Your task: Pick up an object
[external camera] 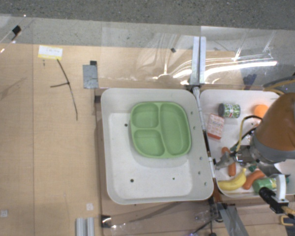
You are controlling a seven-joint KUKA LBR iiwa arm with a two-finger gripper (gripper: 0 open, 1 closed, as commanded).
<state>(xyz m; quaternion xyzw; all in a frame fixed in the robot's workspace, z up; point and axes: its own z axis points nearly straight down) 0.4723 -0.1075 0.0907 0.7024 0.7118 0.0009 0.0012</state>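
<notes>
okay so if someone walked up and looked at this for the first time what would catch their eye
Probably the green divided plate, lying alone in the middle of the left bin. Next, the arm's orange band over the right bin, where small things crowd together: a banana by the near edge, a green can and an orange farther back.

Yellow banana [233,182] lying flat, right bin's [246,98] near edge.
</notes>
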